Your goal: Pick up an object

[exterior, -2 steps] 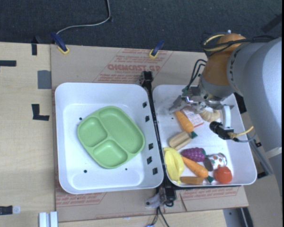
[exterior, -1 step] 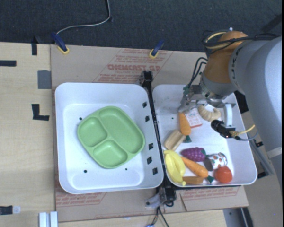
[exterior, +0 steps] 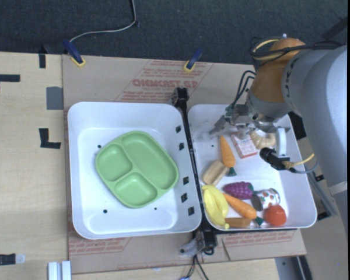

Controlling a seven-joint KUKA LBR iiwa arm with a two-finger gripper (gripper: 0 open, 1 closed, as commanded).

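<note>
The cardboard-topped surface (exterior: 105,77) carries 2 shallow, glossy white bins. In the left bin (exterior: 81,121) a smooth, pale green plastic plate (exterior: 136,168) with 3 compartments lies flat at the centre. The right bin (exterior: 303,206) holds toy food: a tapered orange carrot (exterior: 226,151) at 11 o'clock, a tan bread roll (exterior: 213,172) just below it, a curved yellow banana (exterior: 214,205) at 7 o'clock, a knobbly purple grape bunch (exterior: 238,189), a second carrot (exterior: 240,206) and a round red tomato (exterior: 275,215) at 5 o'clock. The tool (exterior: 236,121) hangs at 12 o'clock above a small printed card (exterior: 244,145); whether it is open, I cannot tell.
</note>
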